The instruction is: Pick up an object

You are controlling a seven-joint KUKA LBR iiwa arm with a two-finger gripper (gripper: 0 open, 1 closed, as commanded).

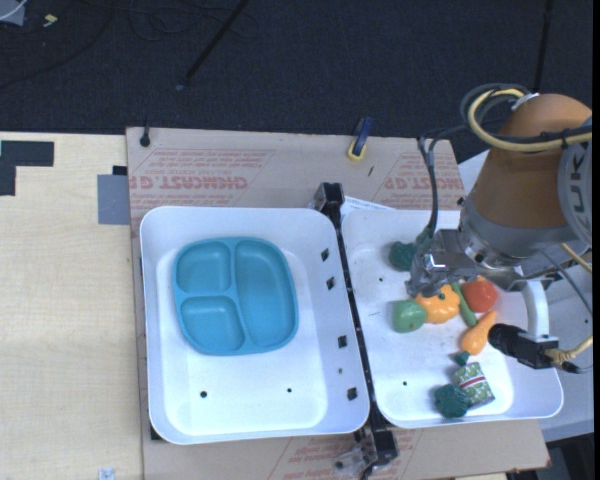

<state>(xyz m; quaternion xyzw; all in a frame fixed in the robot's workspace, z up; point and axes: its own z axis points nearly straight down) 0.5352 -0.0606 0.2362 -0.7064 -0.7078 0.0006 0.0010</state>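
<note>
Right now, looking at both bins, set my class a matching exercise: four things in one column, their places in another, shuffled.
Things:
1. blue divided plate
2. pincer
3. green round toy
4. green-and-white packet

Places:
A. right bin, near its front edge
B. left bin
C. just left of the yellow toy
D. above the toy cluster, right bin

Pairs: 1-B, 2-D, 3-C, 4-A

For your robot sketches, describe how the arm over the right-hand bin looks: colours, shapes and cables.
The arm is a bulky rounded orange band above a grey wrist. Yellow and pale cables loop at its top; a white cable curves past a black part lower right. The metallic end effector sits below.
</note>
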